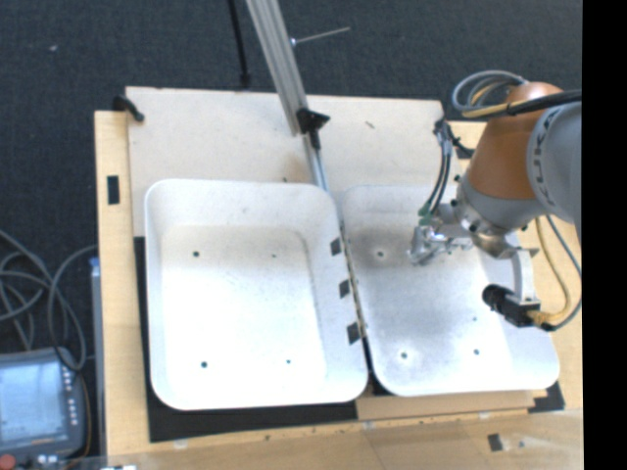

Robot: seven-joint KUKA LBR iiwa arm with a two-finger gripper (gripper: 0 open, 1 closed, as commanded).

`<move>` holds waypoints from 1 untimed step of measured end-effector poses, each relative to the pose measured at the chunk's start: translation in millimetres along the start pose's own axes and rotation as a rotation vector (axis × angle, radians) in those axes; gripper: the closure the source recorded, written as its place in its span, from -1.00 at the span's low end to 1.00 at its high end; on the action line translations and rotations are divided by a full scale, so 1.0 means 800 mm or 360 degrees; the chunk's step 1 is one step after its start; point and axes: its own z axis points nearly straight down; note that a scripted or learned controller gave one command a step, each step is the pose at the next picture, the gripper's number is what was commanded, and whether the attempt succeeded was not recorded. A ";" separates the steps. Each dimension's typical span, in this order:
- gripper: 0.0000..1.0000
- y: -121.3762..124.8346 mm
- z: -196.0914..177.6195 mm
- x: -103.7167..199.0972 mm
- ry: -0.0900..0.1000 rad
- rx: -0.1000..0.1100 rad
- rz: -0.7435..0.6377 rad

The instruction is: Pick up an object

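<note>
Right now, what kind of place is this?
Probably a robot lab or test bench: a grey and orange arm reaches over two white bins on a wooden bench, with cables on the carpet.

Both bins appear white plastic, matt, finely speckled. The surface looks like pale wood. The mast is ribbed metal.

Two bins sit side by side on the bench: left bin at nine o'clock, right bin at three, gripper over the latter's twelve-o'clock half.
</note>
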 end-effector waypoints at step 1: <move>1.00 0.008 -0.057 0.005 0.0000 0.0001 -0.0001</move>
